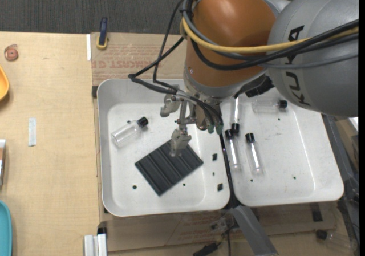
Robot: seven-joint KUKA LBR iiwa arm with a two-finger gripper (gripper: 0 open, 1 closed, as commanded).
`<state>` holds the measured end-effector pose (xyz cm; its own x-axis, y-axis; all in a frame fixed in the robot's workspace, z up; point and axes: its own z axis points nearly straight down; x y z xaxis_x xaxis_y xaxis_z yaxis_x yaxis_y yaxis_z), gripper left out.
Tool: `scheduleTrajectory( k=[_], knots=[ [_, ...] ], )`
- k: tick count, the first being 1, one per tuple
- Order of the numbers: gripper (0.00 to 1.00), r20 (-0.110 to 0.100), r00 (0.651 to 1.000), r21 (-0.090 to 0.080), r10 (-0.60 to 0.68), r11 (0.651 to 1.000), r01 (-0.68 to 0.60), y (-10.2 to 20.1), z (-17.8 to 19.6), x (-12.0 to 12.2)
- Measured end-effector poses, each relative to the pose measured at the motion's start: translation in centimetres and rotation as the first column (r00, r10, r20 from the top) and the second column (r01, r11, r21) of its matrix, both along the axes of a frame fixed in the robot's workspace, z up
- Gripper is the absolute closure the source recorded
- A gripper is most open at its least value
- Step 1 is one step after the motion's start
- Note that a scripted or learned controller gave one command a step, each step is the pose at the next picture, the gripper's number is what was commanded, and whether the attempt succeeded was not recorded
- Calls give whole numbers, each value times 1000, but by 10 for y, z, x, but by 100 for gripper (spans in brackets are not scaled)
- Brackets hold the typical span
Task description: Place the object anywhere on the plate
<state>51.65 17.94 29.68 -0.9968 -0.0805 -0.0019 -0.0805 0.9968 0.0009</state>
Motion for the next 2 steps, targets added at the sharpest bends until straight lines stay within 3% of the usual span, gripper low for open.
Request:
scheduleTrajectory(
  k=[1, 2],
  knots=[
    [100, 3, 1000, 1, -2, 1000, 2, 0, 9, 1],
    [0, 2, 1000, 1, -3, 1000, 3, 0, 9, 1]
  ],
)
